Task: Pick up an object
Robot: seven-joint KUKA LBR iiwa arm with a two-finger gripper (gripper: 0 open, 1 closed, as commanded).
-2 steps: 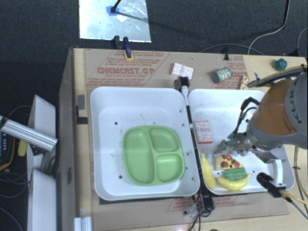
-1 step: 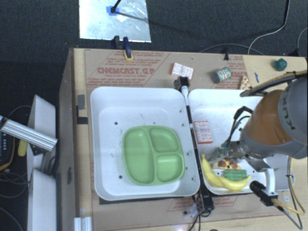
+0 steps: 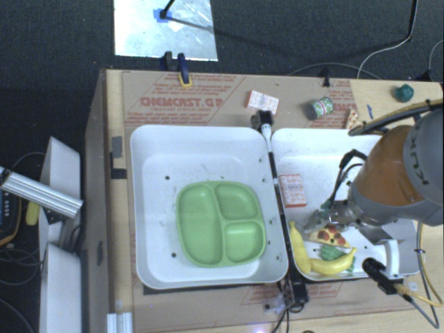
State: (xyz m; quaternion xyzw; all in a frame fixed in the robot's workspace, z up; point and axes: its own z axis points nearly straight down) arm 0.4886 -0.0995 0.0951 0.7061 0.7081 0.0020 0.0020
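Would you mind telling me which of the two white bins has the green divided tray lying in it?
The left bin holds the green divided tray; the right bin holds a banana instead, with the gripper over it.

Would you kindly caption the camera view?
Gripper low over pizza slice and bananas; green tray in left bin.

In the right bin [image 3: 312,159], room lies open toward twelve o'clock; a banana [image 3: 320,263] and pizza slice [image 3: 331,238] crowd six o'clock.
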